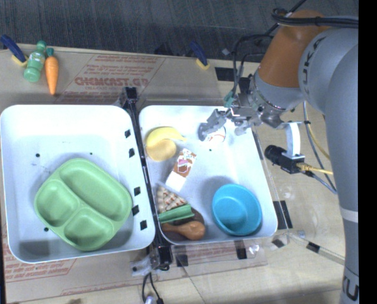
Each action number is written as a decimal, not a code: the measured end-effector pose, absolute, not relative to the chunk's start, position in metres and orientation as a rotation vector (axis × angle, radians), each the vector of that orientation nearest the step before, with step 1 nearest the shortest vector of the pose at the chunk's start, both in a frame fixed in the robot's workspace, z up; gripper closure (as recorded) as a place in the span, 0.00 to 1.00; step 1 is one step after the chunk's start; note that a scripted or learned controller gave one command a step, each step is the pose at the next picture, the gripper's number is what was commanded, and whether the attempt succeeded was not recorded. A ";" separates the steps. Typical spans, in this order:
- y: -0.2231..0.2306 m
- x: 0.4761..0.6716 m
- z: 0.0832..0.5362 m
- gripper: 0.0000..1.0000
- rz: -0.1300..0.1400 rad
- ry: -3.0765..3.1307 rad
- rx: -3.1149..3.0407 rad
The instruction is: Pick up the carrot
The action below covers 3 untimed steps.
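Gripper (212,129), fingers apparently spread and holding nothing, hovers over the right bin (252,163) holding a blue bowl (236,208); carrot (51,73) lies outside, beyond the left bin (18,132), which holds a green tray (83,202)

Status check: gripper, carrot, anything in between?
Two-finger gripper over right white bin, nothing between fingers. Orange toy carrot outside bins, far-left bench corner. Left white bin lies between.

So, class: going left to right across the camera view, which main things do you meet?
Carrot → green divided plate → banana → blue bowl → grey arm with orange band.
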<state>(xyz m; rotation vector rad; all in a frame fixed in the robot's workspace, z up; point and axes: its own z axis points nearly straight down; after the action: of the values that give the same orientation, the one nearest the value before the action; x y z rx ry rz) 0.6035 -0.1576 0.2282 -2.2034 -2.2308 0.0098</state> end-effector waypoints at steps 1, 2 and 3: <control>-0.143 0.546 0.476 0.00 0.004 -2.268 -2.184; -0.141 0.547 0.483 1.00 0.014 -2.277 -2.166; -0.141 0.547 0.483 0.00 0.014 -2.278 -2.164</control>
<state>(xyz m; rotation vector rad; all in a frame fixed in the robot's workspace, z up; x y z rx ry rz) 0.5471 -0.1411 0.4828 -2.1639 -2.2781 0.0143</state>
